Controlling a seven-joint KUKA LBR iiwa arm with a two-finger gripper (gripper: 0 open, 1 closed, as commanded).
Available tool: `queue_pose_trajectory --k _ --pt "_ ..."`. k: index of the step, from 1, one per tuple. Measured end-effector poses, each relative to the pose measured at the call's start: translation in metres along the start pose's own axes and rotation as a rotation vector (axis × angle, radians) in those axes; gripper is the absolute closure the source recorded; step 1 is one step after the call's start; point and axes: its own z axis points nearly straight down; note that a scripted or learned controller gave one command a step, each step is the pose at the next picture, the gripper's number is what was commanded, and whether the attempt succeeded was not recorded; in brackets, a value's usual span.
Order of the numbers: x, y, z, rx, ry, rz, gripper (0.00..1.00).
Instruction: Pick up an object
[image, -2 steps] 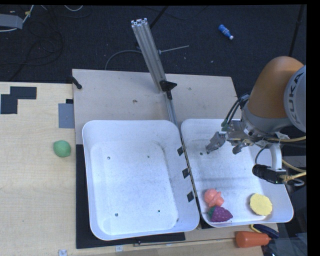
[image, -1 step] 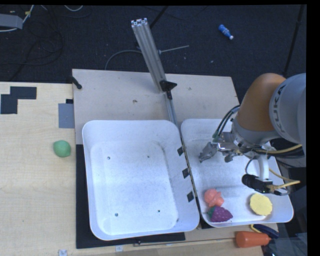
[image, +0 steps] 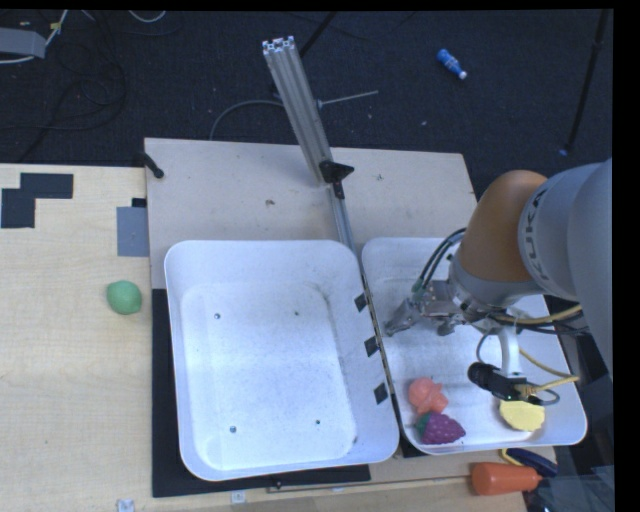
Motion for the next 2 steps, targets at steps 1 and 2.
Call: queue_pose_trajectory --k 1,2 --pt "-0.001 0.001 -0.012 -0.003 0.0 0.003 1.0" --pt "0.006 -0.002 -0.07 -0.005 0.0 0.001 1.0"
